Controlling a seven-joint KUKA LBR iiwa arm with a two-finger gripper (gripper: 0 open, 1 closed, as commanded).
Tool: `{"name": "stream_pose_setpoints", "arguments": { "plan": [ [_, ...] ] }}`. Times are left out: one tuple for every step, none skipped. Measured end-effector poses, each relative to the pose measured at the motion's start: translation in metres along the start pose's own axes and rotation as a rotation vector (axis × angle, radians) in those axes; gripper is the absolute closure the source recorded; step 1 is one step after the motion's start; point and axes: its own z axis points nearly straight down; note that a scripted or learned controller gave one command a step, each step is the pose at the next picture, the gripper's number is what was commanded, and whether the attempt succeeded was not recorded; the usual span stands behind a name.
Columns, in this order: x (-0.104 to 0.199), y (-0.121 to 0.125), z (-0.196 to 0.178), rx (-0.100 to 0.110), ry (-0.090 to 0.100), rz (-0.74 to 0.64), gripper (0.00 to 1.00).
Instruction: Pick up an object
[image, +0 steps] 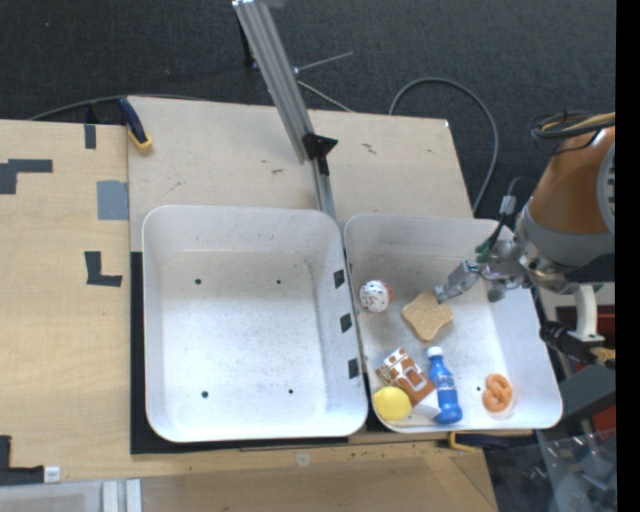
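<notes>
While the gripper (462, 283) hovers, the bread slice (427, 318) lies just beside.

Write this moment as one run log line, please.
gripper: above right white bin, nothing seen held | nearest: tan bread slice | also: blue plastic bottle, yellow ball

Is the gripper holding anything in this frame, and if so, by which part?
Nothing is held. The gripper hangs above the right bin, just right of the bread slice, with no object between its fingers.
</notes>
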Motion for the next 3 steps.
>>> {"name": "stream_pose_setpoints", "arguments": {
  "plan": [
    [-0.002,-0.002,0.044,-0.002,0.000,-0.001,0.00],
    [-0.001,-0.001,0.031,-0.005,0.000,-0.002,1.00],
    [-0.005,0.000,-0.031,-0.013,-0.002,-0.001,1.00]
  ]
}}
